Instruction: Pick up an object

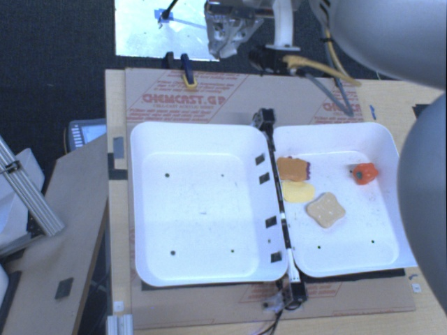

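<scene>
The right bin (380, 253) holds several small items. An orange-brown piece with a purple edge (293, 168) lies by the bin's left wall. Just in front of it is a flat yellow piece (299, 192), and a beige bread slice (325, 209) sits beside that. A red-orange item with a green stem (363, 174) rests toward the right. My gripper (225, 39) hangs high at the top of the view, beyond the far rims of both bins and well away from the items. Nothing shows in its grasp.
The left bin (140, 208) adjoins the right one along a black-clipped seam (274, 194). Both stand on a cardboard sheet (209, 100). A shiny plate (150, 19) lies behind. The grey arm (391, 26) fills the upper right, with yellow and grey cables (321, 68) trailing below it.
</scene>
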